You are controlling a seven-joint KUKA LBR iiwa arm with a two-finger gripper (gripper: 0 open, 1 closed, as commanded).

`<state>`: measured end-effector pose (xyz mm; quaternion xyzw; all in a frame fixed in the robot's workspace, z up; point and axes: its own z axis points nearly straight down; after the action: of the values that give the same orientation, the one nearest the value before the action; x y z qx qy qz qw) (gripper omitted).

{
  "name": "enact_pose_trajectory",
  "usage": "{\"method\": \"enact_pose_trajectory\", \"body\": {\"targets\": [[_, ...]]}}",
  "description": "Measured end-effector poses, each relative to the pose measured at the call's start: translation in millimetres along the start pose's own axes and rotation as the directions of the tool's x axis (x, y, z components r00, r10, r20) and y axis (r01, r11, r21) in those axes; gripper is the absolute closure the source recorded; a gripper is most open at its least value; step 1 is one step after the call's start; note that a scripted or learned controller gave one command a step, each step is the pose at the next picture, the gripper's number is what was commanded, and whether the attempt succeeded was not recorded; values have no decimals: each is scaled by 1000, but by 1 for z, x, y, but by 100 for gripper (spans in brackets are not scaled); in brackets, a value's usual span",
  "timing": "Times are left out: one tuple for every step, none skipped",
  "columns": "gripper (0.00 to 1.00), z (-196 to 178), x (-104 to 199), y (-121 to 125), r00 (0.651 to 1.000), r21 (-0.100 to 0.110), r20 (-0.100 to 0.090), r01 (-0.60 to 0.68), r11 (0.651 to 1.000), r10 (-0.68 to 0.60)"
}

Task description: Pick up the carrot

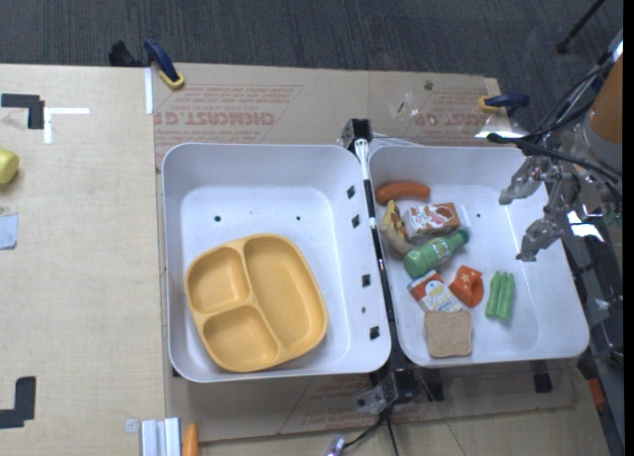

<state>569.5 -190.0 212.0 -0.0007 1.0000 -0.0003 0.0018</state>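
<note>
gripper (pixel 530 214) open, empty, hovering over right bin (pixel 555 345) near its right wall; carrot (pixel 469 285) lies in same bin, left of and below gripper, just beside green celery piece (pixel 500 296)

Two white bins (pixel 260 162) stand side by side, and the left one holds one yellow divided plate (pixel 256 300). The right one holds seven food items: one sausage (pixel 402 190), one snack packet (pixel 433 218), one green bottle (pixel 435 253), one small carton (pixel 435 292), one carrot (pixel 468 285), one green vegetable (pixel 500 296) and one bread slice (pixel 448 333).
</note>
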Motion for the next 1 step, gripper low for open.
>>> {"method": "enact_pose_trajectory", "body": {"targets": [[0, 20, 20, 110, 1000, -2, -1, 31, 1000, -31]]}}
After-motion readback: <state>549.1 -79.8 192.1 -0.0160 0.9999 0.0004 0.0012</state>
